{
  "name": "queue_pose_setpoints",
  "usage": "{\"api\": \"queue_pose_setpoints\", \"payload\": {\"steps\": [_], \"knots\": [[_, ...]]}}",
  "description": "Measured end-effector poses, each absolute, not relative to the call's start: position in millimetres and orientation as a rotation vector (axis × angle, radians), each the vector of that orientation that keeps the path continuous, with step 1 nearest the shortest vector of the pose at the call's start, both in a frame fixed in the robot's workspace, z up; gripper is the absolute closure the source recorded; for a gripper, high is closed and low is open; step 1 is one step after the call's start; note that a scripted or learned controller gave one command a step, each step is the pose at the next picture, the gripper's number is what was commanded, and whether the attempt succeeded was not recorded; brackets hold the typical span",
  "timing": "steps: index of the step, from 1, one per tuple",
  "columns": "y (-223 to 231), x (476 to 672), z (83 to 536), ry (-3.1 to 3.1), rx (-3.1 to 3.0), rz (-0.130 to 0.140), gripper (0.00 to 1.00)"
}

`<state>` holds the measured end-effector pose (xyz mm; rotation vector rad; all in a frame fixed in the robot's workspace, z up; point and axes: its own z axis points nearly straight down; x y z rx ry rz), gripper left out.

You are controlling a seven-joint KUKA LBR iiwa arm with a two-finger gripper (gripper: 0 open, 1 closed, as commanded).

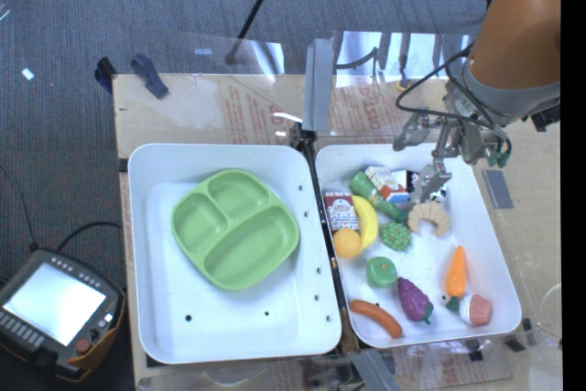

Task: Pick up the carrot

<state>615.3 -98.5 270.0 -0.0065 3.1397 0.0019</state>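
The carrot (456, 270) is orange with a small green top and lies upright-slanted in the right part of the right bin (490, 238), touching nothing but a pink-and-white toy (476, 309) near its leafy end. My gripper (430, 185) hangs over the back of that bin, above a croissant (430, 217), roughly a hand's width behind the carrot and a little to its left. Nothing shows in its grasp.
The right bin also holds a sausage (376, 318), eggplant (414, 298), green round toy (382, 271), orange (347, 243), banana (367, 222), bumpy green piece (396, 236), bottle (375, 194) and carton (341, 208). A green divided plate (235, 229) lies in the left bin (146, 197).
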Motion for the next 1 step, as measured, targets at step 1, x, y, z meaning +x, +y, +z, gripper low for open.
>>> {"api": "queue_pose_setpoints", "payload": {"steps": [1], "knots": [[-158.9, 543.4, 317.0, 3.137, -0.019, -0.002, 0.0]]}}
